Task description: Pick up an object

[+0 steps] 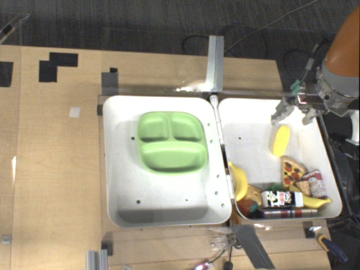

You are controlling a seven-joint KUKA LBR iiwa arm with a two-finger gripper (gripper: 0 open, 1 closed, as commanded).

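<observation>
Below the empty, spread gripper (pixel 293 113), a yellow oblong piece (pixel 281 140) lies nearly upright, tilted slightly right.

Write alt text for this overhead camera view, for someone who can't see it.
A robot arm's gripper hangs open above a yellow toy in the right white bin, with a slice of toy pizza, a banana and other small toys crowded at its near end. The left bin holds a green divided plate.

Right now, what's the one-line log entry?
pincer: open, above right bin | nearest: yellow oblong toy | held: nothing | green tray: left bin
</observation>
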